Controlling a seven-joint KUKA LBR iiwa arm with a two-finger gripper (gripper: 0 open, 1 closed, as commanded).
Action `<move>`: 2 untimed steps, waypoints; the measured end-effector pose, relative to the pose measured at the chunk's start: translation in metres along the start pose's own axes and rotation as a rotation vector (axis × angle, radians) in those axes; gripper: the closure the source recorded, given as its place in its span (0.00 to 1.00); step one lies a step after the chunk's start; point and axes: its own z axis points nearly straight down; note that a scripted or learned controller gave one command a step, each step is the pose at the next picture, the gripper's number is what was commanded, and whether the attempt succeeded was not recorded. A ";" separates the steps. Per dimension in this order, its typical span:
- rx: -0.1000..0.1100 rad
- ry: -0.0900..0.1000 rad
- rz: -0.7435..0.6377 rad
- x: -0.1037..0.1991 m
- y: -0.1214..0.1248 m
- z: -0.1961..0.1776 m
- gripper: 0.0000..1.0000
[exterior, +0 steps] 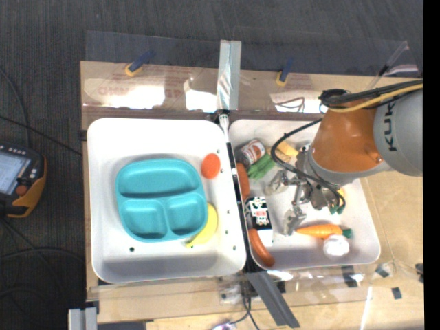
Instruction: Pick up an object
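Observation:
The right bin holds several small items. A carrot lies near its front, with a white round piece just beyond the carrot's green end. A small can lies at the back left, and a black-and-white box sits left of centre. A red sausage and a brown one lie along the left wall. My gripper hangs low over the middle of this bin, just above and left of the carrot, under the orange wrist band. I see nothing clearly held.
The left bin holds a teal divided tray, an orange ball and a banana. Black cables loop from the wrist over the back of the right bin. A handheld controller lies on the floor at far left.

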 end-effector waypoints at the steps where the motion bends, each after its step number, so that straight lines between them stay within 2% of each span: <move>1: -0.002 -0.004 -0.073 0.040 -0.029 0.000 0.00; 2: -0.012 0.008 -0.246 -0.070 -0.069 -0.100 0.00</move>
